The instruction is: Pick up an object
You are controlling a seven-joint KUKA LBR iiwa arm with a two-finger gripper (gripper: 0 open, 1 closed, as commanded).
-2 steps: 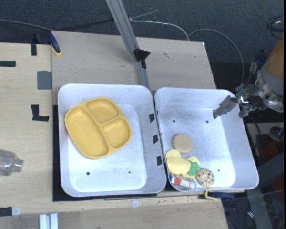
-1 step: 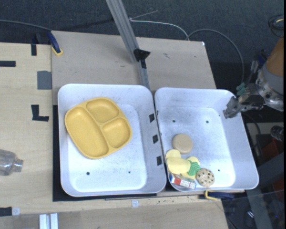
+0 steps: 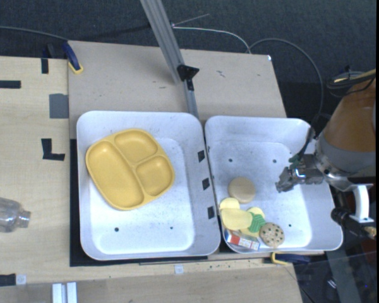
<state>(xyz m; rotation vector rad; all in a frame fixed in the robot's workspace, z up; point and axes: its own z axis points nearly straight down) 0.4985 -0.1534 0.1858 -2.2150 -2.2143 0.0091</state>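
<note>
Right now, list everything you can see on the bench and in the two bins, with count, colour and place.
divided plate: one, yellow, left bin
left bin: one, white, bench left
right bin: one, white, bench right
round disc: one, beige, right bin centre
toy food pile: several pieces, yellow and green, right bin front
cookie: one, brown speckled, beside the pile
bottle: one, clear, lying on the bench at far left
metal rail: one, grey, above the bins
arm: one, grey with orange band, right
tool: one, dark, over the right bin
</note>
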